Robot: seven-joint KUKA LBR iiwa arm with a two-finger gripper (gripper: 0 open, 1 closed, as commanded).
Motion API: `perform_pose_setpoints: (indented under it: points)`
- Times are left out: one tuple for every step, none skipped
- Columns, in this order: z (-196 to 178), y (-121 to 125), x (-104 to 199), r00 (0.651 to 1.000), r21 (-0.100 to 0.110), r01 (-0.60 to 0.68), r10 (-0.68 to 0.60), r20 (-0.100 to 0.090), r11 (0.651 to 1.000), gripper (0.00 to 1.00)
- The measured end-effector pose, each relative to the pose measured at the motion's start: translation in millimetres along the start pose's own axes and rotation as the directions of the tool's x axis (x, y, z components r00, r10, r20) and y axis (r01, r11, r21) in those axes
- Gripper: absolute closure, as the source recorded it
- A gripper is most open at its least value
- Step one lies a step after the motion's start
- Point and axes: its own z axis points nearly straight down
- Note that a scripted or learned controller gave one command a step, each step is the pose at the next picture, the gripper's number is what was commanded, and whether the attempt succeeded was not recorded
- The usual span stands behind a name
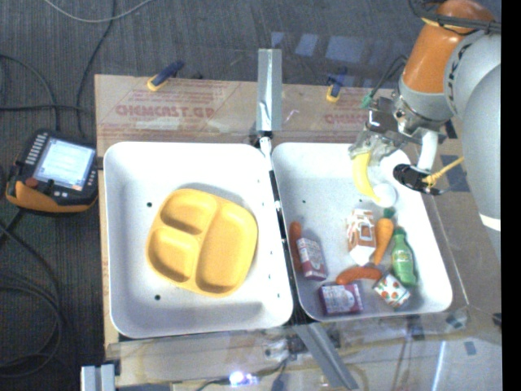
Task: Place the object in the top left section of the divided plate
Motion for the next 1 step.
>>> perform_pose_setpoints:
  points:
    - [-97.2, -118.9, 47.9, 0.960, -0.001, 0.281, -0.281, -0.006, 0.960, 1.00]
